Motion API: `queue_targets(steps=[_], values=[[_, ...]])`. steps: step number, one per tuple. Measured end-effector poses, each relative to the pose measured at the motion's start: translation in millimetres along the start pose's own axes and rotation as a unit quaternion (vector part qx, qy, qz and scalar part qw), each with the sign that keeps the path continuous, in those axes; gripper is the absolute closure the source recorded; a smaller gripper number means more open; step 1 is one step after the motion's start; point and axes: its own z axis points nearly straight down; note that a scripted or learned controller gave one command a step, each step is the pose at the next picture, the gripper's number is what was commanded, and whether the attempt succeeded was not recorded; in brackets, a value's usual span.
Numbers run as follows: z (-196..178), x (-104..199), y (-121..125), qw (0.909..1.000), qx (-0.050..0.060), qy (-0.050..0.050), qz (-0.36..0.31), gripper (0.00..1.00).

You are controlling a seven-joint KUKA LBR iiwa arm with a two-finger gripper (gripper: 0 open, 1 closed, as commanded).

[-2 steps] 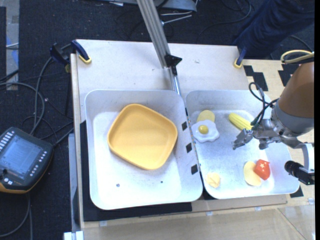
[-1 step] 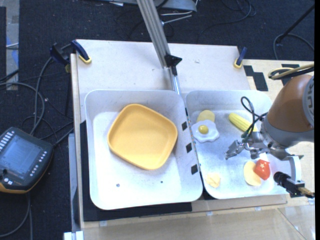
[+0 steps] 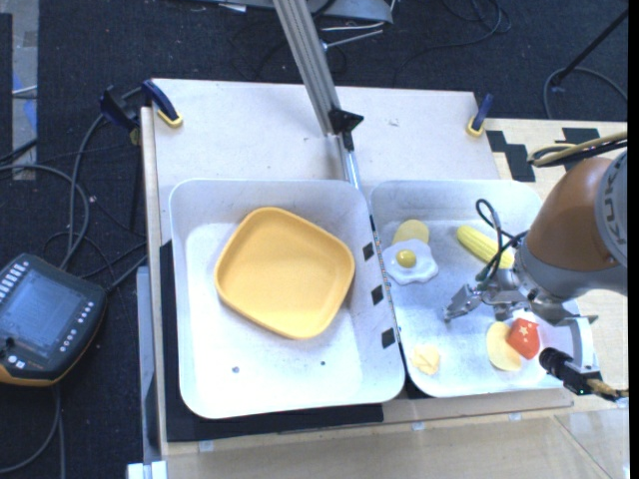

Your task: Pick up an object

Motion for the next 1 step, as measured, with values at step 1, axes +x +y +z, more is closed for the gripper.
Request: queue_targets(steps=[1], values=[[-11.5, -0.4, 0.7, 1.0, -0.001, 0.0, 0.0, 1.0]])
